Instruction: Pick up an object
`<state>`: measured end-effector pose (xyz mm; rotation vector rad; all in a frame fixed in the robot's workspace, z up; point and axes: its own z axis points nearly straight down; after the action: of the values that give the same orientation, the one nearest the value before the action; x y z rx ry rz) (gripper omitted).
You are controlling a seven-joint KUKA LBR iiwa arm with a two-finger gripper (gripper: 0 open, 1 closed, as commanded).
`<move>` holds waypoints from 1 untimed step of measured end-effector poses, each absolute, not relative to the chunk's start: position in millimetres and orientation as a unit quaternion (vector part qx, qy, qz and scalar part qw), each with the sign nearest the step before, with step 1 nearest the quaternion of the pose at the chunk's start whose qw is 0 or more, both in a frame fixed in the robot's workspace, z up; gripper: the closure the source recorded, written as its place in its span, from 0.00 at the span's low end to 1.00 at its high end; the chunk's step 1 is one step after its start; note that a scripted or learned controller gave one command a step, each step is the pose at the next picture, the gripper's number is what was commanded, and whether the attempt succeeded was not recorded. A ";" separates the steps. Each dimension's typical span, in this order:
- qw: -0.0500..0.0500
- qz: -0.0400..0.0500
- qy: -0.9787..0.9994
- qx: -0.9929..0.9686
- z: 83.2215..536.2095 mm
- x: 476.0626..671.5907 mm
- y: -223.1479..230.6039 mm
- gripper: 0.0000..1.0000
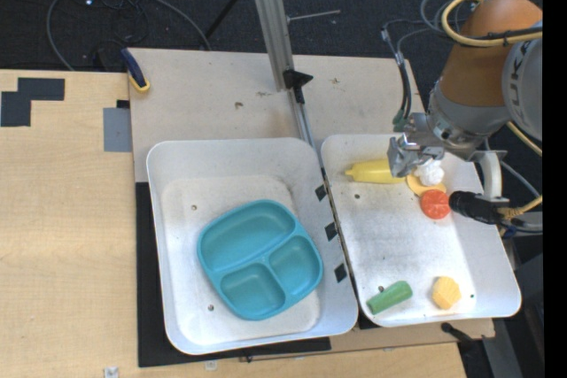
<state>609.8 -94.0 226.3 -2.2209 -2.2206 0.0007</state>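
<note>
My gripper (406, 160) hangs low over the far end of the right bin (399, 235). Directly to its left lies a yellow object (370, 173), touching or nearly touching the gripper. A small white object (431, 174) sits just to its right, and a red-orange round object (435, 205) lies a little nearer than that. At the bin's near end are a green cylinder (390, 297) and a yellow lump (446, 292). The gripper's body hides whatever is directly beneath it.
The left bin (177, 181) holds a teal divided plate (259, 258). A metal post (273, 27) rises behind the bins, near the divider between them. The arm's cables and a black fitting (474, 206) lie along the right bin's right rim.
</note>
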 end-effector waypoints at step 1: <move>0.003 0.001 -0.708 -0.706 215.4 588.1 -44.7 1.00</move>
<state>588.1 -44.7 215.4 -2.2138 -2.2216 0.0040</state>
